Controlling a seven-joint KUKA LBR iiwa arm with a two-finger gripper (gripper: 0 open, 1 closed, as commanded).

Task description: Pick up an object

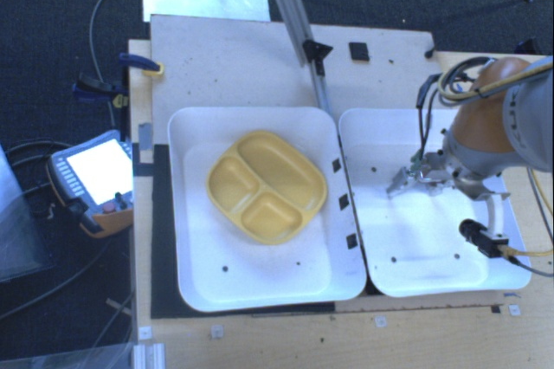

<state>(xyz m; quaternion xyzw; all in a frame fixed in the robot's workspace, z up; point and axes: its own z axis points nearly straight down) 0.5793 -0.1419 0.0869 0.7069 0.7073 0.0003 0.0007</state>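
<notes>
- Bench (260, 55): a pale board is seen beneath two shallow white bins set side by side, their inner walls touching along the middle.
- Left bin (199, 272): one item is held, a yellow divided plate (267, 185) with three compartments. It is laid flat, slightly turned, near the bin's centre and somewhat toward the far edge, clear of all four walls.
- Right bin (424, 263): the gripper (407, 179) is found over the floor of this bin, toward its far-left part, well apart from the plate. Metallic fingers are pointed toward the shared wall; whether they are spread or closed cannot be told, and nothing is seen between them.
- Arm (489, 129): a grey body with an orange band is seen entering over the right bin's right edge.
- Teach pendant (93, 181): lit screen, lying on the floor off the bench's left edge.
</notes>
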